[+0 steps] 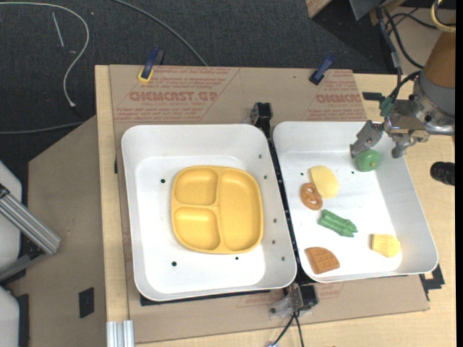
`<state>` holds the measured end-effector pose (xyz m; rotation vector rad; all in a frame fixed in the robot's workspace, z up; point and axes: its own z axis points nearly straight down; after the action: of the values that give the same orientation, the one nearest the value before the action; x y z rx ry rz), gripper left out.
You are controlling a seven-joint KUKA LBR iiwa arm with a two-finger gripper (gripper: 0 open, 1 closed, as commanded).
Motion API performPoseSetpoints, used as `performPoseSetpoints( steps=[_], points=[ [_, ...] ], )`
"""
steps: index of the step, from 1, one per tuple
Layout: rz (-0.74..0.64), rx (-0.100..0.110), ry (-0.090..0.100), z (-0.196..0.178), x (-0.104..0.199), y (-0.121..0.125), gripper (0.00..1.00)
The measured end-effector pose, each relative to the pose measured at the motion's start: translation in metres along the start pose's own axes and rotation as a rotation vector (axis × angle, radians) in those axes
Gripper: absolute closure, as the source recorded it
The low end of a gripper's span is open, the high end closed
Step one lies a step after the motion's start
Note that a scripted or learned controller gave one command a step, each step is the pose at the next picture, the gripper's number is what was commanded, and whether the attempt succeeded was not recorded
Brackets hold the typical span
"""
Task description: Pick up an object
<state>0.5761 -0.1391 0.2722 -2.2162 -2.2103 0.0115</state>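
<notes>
The bins [145,157] looked like smooth white plastic, the yellow tray [217,210] glossy plastic, the tabletop [217,92] matt brown cardboard, the gripper [381,147] dull metal.

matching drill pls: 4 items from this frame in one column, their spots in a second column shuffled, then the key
Things
1. yellow divided plate
2. pretzel
3. green round piece
4. yellow wedge

Places
A. right bin, near its front right corner
B. right bin, far side, right below the gripper
C. middle of the left bin
D. right bin, by its left wall, touching the pale yellow lump

Pairs: 1-C, 2-D, 3-B, 4-A
</notes>
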Motion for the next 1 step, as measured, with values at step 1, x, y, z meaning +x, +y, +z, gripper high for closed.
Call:
performPoseSetpoints(
  steps=[1],
  points=[
    [-0.003,-0.012,-0.002,-0.0065,0.0004,0.0019,0.0]
  ],
)
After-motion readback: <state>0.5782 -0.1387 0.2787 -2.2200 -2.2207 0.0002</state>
